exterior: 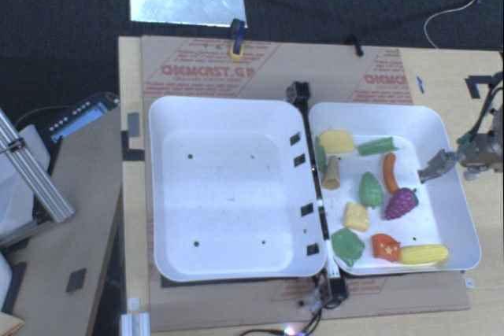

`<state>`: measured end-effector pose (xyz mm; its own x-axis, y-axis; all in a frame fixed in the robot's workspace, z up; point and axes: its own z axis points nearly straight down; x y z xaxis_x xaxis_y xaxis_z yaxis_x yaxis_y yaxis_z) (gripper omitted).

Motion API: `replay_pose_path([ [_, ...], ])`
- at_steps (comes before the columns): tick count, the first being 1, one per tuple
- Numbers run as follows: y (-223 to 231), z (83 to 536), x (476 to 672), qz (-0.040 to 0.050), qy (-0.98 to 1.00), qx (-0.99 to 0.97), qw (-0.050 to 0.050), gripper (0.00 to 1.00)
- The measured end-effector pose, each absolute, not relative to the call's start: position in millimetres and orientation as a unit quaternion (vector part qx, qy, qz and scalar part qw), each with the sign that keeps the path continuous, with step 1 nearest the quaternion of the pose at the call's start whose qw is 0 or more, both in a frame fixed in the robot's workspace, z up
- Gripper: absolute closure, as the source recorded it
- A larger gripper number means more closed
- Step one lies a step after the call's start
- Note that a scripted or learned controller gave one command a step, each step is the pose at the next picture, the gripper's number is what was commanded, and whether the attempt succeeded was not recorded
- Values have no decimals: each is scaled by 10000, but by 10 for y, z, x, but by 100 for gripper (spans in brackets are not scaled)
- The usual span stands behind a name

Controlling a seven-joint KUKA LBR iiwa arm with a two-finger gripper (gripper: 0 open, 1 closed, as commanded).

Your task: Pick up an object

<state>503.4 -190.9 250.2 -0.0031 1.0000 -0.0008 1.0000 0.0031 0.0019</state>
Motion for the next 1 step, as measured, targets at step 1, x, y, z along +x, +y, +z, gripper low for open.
replay_pose_path([
  [1, -1699, 765, 5784, -2, 7097, 7045, -18, 0],
])
